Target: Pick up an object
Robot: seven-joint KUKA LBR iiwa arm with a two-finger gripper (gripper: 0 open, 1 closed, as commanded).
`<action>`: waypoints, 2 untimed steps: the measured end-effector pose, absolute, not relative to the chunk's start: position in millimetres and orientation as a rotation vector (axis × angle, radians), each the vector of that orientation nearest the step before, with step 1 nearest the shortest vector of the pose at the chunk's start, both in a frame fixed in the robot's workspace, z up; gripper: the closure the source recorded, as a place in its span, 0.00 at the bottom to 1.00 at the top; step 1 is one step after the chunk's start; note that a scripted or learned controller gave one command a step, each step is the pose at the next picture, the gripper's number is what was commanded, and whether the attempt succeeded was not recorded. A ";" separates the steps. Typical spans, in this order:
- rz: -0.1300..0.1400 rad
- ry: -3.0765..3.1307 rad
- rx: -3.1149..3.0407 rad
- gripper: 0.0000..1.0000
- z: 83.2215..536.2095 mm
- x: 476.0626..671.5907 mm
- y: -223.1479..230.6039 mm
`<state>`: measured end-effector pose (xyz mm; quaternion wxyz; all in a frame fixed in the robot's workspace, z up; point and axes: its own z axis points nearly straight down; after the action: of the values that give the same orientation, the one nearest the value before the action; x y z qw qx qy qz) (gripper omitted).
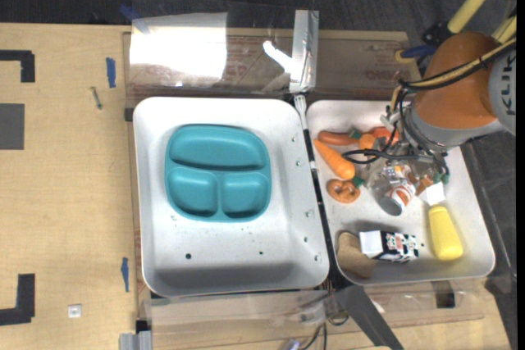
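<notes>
The right bin (pixel 480 254) holds several small objects. Two orange carrots (pixel 338 161) lie near its back left, with an orange pretzel-like piece (pixel 344 191) in front of them. A yellow bottle (pixel 445 231) lies at the right, a black-and-white carton (pixel 392 244) at the front, and a tan piece (pixel 354 256) beside it. My gripper (pixel 398 176) hangs low over the middle of this bin, above a small red-and-white object (pixel 401 196). The wrist and cables blur the fingertips.
The left bin (pixel 156 250) carries a teal divided plate (pixel 218 170). A clear plastic panel (pixel 246 53) stands behind the bins. The arm's orange band (pixel 459 86) overhangs the right bin's back right corner. Bare wooden bench (pixel 61 176) lies to the left.
</notes>
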<state>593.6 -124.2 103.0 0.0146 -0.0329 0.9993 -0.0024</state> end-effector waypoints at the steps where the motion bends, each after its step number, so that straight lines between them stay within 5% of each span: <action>1: -0.001 3.124 0.052 1.00 204.4 614.9 -100.4; 2: -0.001 3.134 -0.120 1.00 219.3 492.9 -104.7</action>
<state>492.9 -104.7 219.3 0.0028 -0.0382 0.9993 -0.0004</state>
